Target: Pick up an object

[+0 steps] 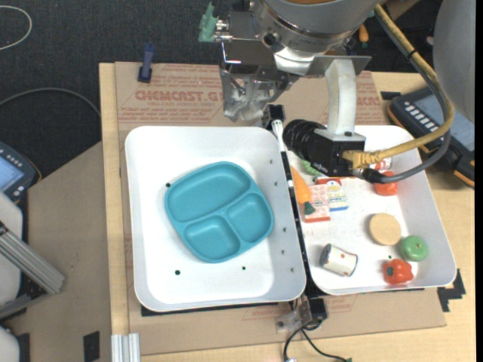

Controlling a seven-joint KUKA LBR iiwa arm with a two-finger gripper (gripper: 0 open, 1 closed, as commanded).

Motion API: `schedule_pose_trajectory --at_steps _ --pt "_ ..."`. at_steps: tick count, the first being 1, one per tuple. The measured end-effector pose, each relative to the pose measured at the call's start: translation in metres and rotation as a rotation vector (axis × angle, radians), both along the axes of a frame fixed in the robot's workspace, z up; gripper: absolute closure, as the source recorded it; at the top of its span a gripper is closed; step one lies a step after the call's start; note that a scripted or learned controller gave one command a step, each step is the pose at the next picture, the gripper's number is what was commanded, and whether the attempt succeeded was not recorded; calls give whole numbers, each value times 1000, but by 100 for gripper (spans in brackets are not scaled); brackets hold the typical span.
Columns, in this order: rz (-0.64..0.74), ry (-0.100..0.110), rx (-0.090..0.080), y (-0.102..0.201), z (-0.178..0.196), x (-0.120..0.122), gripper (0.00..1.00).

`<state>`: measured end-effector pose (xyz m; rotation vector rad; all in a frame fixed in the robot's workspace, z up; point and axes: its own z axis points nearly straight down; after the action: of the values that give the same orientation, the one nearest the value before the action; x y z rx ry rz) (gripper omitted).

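My gripper (247, 100) hangs high over the cardboard just behind the back edge of the left bin (143, 202), with nothing visibly in it. A teal divided plate (219, 211) lies in the middle of the left bin. The right bin (434, 225) holds an orange carrot-like piece (300, 188), a white and red carton (326, 200), a tan round disc (385, 228), a green apple-like toy (413, 247), a red toy with a green top (398, 271), a small white cylinder (338, 259) and a red piece (386, 186) near the back.
A black camera unit (321, 148) on a white bracket, with yellow cabling, overhangs the back of the right bin. A blue clip (146, 62) sits on the cardboard's far left corner. A black handset (423, 115) lies at the right.
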<state>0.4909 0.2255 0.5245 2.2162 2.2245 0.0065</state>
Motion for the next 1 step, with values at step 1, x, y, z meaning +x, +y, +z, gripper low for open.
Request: schedule_pose_trajectory --at_steps 1 --pt "1 -3 1 1 10 0 100"
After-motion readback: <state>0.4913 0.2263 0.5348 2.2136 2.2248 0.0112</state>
